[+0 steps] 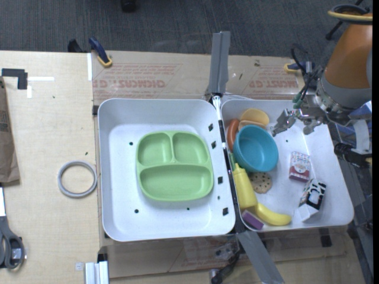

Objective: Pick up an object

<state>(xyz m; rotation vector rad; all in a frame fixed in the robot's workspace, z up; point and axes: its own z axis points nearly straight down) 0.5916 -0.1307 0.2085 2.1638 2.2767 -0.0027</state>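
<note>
Hand (291,120) hovers over far end of right bin (331,218), fingers spread, pinching nothing. Nearest targets: blue bowl (256,148), pink carton (300,166). Advice: centre over carton, descend straight, avoid bowl rim.

The arm (349,52) reached in from the right. Its gripper (296,120) hung near the bench's far right corner, pointing left.
</note>
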